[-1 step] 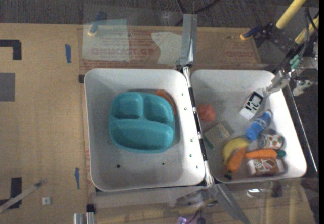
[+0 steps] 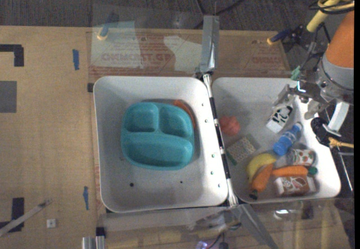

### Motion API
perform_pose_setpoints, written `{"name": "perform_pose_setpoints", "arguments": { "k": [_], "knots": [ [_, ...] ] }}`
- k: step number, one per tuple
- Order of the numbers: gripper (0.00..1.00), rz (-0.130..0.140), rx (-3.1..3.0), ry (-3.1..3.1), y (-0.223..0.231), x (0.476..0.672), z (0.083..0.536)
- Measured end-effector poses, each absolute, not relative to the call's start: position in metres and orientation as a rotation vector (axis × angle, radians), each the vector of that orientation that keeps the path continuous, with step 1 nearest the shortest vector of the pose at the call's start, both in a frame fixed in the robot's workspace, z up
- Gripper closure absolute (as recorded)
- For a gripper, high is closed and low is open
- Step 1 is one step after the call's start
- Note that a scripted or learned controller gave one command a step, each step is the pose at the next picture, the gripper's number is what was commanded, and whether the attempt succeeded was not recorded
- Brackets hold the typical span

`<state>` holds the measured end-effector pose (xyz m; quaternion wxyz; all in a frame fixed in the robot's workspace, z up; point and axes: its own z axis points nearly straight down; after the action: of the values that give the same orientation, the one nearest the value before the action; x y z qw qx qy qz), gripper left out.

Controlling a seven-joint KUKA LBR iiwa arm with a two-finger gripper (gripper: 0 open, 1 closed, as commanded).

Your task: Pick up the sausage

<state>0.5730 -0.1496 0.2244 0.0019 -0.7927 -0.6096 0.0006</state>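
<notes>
The sausage (image 2: 260, 178), a short orange-brown piece, lies near the front of the right bin (image 2: 247, 91). It leans against a yellow banana (image 2: 259, 162) and sits just left of a carrot (image 2: 290, 171). My gripper (image 2: 300, 98) hangs over the far right part of that bin, above a small white and black carton (image 2: 279, 116). It is well behind the sausage and apart from it. The arm's orange band (image 2: 343, 45) shows at the right edge.
The right bin also holds a blue bottle (image 2: 287, 140), a small can (image 2: 301, 156), a red-brown box (image 2: 294, 186), a reddish ball (image 2: 229, 125) and a speckled flat square (image 2: 241, 148). In the left bin (image 2: 107, 130) a teal divided plate (image 2: 158, 135) half hides an orange object (image 2: 184, 107).
</notes>
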Motion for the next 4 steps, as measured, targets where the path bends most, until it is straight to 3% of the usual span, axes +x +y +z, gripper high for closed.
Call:
{"name": "perform_pose_setpoints", "arguments": {
  "k": [1,2,3,4],
  "knots": [
    [0.00,0.002,-2.171,-2.267,-0.093,0.583,0.153],
    [0.00,-0.002,-1.996,-2.430,-0.075,0.578,0.185],
    [0.00,0.006,-1.822,-2.581,-0.109,0.607,0.118],
    [0.00,-0.004,-1.811,-2.580,-0.104,0.594,0.089]
  ]
}}
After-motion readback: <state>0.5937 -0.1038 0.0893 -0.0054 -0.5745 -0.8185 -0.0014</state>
